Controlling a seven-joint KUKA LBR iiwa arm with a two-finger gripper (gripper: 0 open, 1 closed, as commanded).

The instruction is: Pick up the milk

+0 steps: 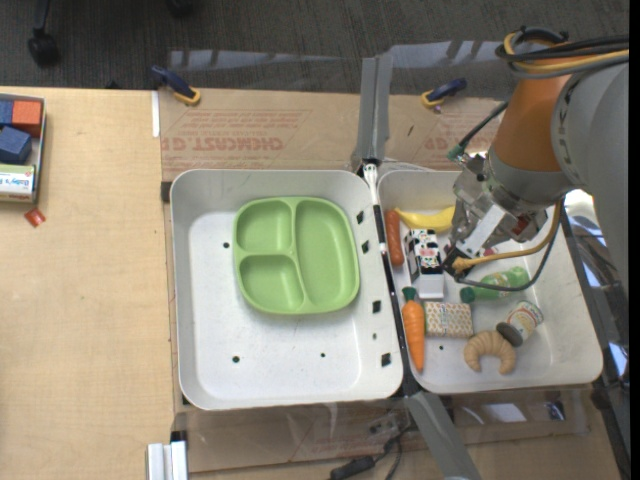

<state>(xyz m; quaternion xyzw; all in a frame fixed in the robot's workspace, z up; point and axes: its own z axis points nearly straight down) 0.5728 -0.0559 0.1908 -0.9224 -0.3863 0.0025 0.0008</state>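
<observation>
While the arm (560, 98) reached in from the right over the right bin (575, 363), nothing had been lifted yet, so I'd call the pick barely started. Surface (80, 298) carried two white bins; left bin (200, 368) held just a green divided plate (296, 254). Right bin was crowded: milk (428, 264), a small cow-patterned carton, lay near that bin's left wall, between the banana (425, 217) above it and a speckled sponge-like block (447, 319) below. Carrot (414, 334) lay just left of that block, a reddish sausage-shaped item (395, 240) left of the milk, a green bottle (497, 284) to its right, croissant (492, 351) and a small jar (522, 320) further down. Tool (468, 250) sat low in the bin just beside the milk's right side, close but I couldn't confirm contact. Couldn't tell how the tool was set; too blurred and cable-cluttered. Milk looked flat on the bin floor, not held. Left to do, by my read: centre over the carton, close, lift clear. Tight neighbours make a clean grab risky.
</observation>
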